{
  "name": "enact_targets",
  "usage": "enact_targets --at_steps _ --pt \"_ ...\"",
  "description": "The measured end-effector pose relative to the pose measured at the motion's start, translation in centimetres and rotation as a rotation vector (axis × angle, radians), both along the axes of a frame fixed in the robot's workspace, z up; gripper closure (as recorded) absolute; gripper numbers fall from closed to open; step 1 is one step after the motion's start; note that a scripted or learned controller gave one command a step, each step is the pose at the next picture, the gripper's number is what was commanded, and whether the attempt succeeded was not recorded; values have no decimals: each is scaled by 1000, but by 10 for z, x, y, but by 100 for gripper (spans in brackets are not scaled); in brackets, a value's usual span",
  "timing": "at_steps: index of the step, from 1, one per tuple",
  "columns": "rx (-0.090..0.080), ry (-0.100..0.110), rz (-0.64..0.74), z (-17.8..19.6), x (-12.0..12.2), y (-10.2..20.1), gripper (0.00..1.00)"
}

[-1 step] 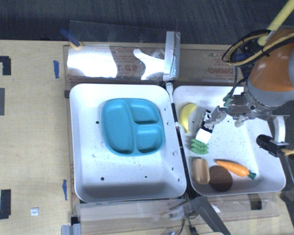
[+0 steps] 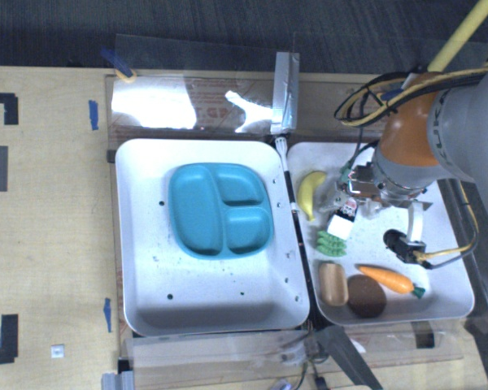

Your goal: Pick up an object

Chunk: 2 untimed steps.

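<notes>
Light was even and fairly bright, with strong white glare on the clear plastic sheet (image 2: pixel 191 104) behind the bins. Shadows stayed soft, and the whole picture looked slightly soft and grainy.

A blue divided tray (image 2: pixel 221 210) lay in the white left bin (image 2: pixel 138 283). The white right bin (image 2: pixel 455 299) held a yellow banana (image 2: pixel 311 192), an orange carrot (image 2: pixel 384 279), a green item (image 2: pixel 331 245), a tan block (image 2: pixel 333 283) and a dark brown lump (image 2: pixel 366 295).
</notes>
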<state>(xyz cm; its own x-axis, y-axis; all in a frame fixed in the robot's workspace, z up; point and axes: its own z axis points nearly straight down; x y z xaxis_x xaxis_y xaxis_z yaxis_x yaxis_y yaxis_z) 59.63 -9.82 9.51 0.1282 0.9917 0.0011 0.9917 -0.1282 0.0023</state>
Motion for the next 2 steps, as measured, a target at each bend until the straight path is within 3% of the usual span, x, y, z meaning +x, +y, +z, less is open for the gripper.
enact_targets --at_steps 1,2 --pt "1 -1 -4 10 0 -1 100" --pt "0 -6 192 123 21 59 100"
